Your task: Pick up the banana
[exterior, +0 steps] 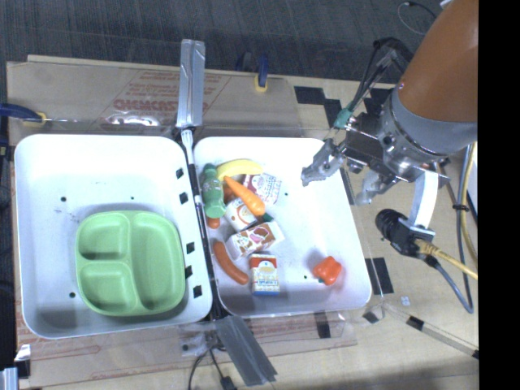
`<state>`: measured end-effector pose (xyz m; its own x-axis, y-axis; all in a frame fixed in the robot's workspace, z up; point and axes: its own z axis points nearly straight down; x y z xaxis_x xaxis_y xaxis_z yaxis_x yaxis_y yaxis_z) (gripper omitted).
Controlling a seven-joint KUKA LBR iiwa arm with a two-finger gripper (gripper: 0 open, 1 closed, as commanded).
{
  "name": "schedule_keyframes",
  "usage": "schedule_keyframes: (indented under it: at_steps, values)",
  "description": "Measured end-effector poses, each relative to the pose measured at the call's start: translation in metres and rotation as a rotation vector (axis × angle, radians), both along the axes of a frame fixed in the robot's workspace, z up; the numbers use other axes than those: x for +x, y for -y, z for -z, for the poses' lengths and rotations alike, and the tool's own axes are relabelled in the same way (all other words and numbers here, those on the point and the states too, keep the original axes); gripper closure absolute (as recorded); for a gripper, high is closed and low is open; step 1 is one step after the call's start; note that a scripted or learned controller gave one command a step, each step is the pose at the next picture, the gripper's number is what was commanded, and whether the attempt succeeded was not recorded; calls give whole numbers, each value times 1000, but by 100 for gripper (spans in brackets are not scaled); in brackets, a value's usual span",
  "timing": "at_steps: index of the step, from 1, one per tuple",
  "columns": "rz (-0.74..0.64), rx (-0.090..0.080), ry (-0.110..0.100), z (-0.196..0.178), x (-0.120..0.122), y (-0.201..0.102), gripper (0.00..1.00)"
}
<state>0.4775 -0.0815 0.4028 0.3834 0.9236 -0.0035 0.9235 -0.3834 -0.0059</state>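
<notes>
- Banana [236, 167] lies at the right bin's [341, 287] far left corner, beside a carrot [245, 195].
- Claw [345, 173] over the bin's right rim, jaws spread, gripping nothing.

Red print on the cardboard sheet [138, 96] and labels on the small cartons [264, 272] show, all too blurred to read.

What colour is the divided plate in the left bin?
Light green. The divided plate shows plainly in the camera view, lying in the left bin.
</notes>
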Motion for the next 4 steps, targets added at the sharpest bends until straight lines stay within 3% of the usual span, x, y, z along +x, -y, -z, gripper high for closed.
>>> schedule_keyframes:
  at_steps: [1, 2, 3, 4]
  values:
    - [28, 0, 7, -10, -1, -104, 0]
    - [21, -1, 5, -20, 0, -105, 100]
    - [-160, 1, 6, -39, -1, -117, 100]
    - [61, 0, 0, 212, 6, -94, 100]
